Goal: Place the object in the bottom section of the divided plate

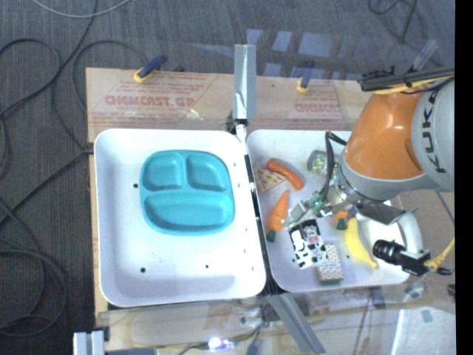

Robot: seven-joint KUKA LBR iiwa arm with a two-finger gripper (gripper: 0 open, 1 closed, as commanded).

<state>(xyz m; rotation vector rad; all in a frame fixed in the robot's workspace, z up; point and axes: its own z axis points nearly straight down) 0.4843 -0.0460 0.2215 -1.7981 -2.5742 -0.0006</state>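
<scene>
My tool (314, 211) hangs low over the right bin (284, 274), under the orange band of my arm (384, 143), and it sits in the middle of a small clutter of things. Which of them is meant for the plate I cannot tell. Just beside the tool, on the side toward the other bin, lies a carrot (278, 211), tilted, with its green end lowest in the view. Directly below the tool in the view is a black-and-white spotted piece (309, 244), so close that I cannot tell whether I touch it. A speckled block (330, 267) lies just beyond that piece. A banana (358, 244) lies on the tool's other side, near my arm. Above the tool in the view are a sausage in a bun (284, 173) and a small green round thing (319, 161). I cannot tell whether the tool is wide or narrow, and nothing shows plainly gripped in it. The blue divided plate (188, 192) lies well apart from the tool, in the left bin (103, 220). Its wide bottom section (188, 214) has nothing in it. Both bins rest on the table (111, 102).
</scene>
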